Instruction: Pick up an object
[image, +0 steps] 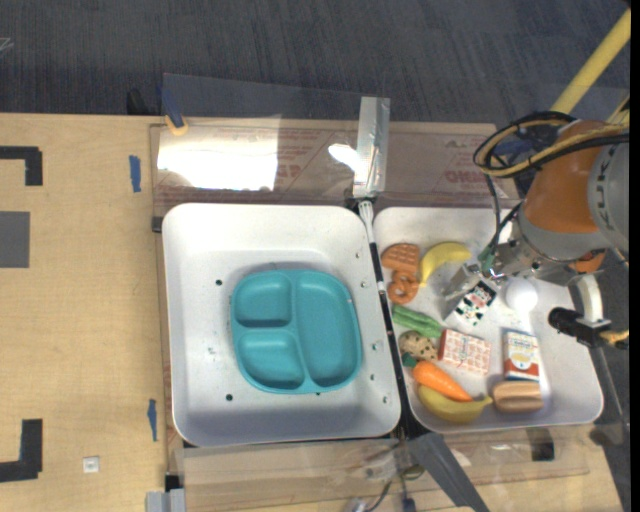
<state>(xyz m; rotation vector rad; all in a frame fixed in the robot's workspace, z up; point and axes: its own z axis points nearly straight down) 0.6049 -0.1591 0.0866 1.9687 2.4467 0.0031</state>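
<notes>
My gripper (470, 288) hangs low in the right bin (585, 405), just right of a yellow lemon-like piece (441, 259) and a brown pretzel-like piece (401, 270). Its tip sits above a small patterned packet (478, 304); nothing shows clearly between its fingers. Below lie a green bean pod (417, 322), a cookie (419, 348), a red-and-white cracker box (464, 352), a carrot (441, 380), a banana (452, 404), a hot dog (517, 397) and a small carton (521, 357). A white egg-like ball (522, 295) lies right of the gripper.
The left bin (190, 300) holds a teal divided plate (297, 328). A clear plastic panel (260, 150) stands behind the bins. The orange-banded arm (565, 200) enters from the right, with cables looped above it.
</notes>
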